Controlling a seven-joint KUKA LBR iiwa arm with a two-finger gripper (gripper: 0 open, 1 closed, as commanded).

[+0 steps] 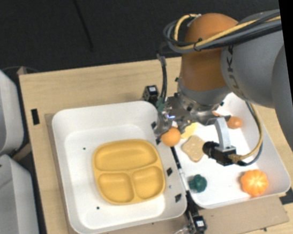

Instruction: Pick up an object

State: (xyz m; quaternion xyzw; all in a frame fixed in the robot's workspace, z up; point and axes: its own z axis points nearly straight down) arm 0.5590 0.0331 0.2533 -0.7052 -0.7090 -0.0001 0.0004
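The gripper (169, 129) hangs over the ridge where the two bins meet, and a small orange ball (171, 137) sits right under its fingertips. It looks pinched between them, with the fingers closed on its upper half, though the wrist above hides most of the fingers, so I judge the hold to be shallow.

That is the main risk. A round, smooth ball gripped high and near the tips can squirt out as the arm lifts, and from this spot it would either roll back into the right bin (275, 168) or drop into the left bin (65, 152).

Just at 4 o'clock from the ball lies a tan toast-shaped piece (193, 149), with a pale yellow piece (190, 130) at 3 o'clock. Both are close enough that a finger may snag one on the way up.

Farther out at 5 o'clock sits a dark green ball (198, 182), and a large orange fruit (254, 182) lies toward the right bin's near corner. A small orange piece (235, 123) rests at 3 o'clock beyond the wrist. At 8 o'clock, well apart in the left bin, lies a yellow divided plate (128, 170).
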